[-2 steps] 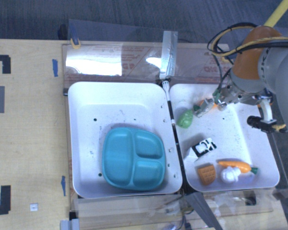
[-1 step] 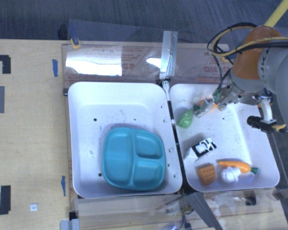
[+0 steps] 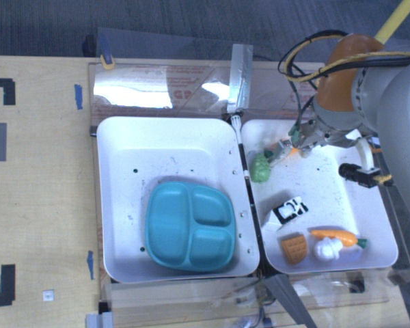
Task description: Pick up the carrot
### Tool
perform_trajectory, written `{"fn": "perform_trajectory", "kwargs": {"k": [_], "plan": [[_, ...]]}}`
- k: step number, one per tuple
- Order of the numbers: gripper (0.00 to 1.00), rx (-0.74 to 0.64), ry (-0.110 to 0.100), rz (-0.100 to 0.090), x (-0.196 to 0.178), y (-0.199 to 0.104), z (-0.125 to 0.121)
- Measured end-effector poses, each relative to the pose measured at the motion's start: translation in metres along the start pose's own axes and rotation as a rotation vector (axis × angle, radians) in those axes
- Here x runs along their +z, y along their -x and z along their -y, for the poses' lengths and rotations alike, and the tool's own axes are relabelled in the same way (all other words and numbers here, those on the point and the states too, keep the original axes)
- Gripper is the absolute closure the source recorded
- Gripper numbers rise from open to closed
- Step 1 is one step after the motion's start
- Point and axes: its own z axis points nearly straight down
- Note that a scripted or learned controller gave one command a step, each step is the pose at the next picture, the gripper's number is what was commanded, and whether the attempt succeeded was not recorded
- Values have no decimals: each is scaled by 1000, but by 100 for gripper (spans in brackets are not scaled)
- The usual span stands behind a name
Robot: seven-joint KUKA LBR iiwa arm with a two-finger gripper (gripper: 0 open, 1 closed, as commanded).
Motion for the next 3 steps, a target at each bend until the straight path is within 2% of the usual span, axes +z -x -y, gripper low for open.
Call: {"fn": "perform_trajectory", "kwargs": {"k": [1,2,3], "plan": [[0,70,34,7,-102,64,13],[0,-1,37,7,-24,42,2],[0,-38,27,18,-10,17,-3]]}}
